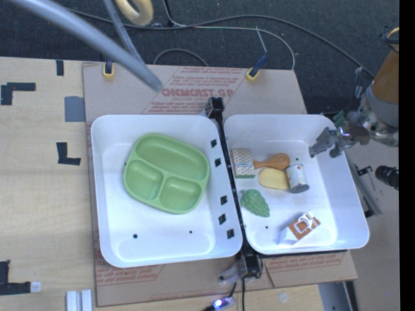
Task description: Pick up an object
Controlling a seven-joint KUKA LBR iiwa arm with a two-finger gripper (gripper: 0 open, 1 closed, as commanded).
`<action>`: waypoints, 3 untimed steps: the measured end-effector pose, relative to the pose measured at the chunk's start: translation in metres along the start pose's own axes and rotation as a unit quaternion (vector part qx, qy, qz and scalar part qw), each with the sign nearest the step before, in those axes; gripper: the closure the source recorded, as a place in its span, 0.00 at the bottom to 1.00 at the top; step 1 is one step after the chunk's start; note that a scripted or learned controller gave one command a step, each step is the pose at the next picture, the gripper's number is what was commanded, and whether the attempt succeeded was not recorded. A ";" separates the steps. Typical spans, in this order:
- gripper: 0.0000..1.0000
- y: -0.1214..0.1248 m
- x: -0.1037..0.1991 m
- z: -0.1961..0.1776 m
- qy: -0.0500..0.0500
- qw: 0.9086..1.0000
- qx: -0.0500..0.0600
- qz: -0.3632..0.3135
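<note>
My gripper hangs over the right rim of the right bin, reaching in from the right, with nothing seen between its fingers. In that bin lie a checkered cracker-like block, a toy chicken drumstick, a yellow piece, a small white and red can, a green leafy toy and a small orange and white carton. All of them lie left of and below the gripper, apart from it.
The left bin holds a green divided plate. A black divider clip strip runs between the bins. Cables cross the dark floor behind the bench, and a grey pole slants across the upper left.
</note>
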State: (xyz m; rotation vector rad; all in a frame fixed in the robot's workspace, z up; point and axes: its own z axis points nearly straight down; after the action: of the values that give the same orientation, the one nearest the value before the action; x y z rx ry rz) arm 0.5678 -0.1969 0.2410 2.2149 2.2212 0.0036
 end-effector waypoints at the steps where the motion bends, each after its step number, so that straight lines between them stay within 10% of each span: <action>1: 1.00 0.000 0.001 -0.024 0.001 1.000 0.003 0.001; 3: 1.00 0.006 0.097 0.000 0.001 1.000 0.003 -0.001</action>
State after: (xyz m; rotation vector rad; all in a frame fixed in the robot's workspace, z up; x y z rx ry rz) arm 0.5734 -0.1002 0.2405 2.2170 2.2277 -0.0012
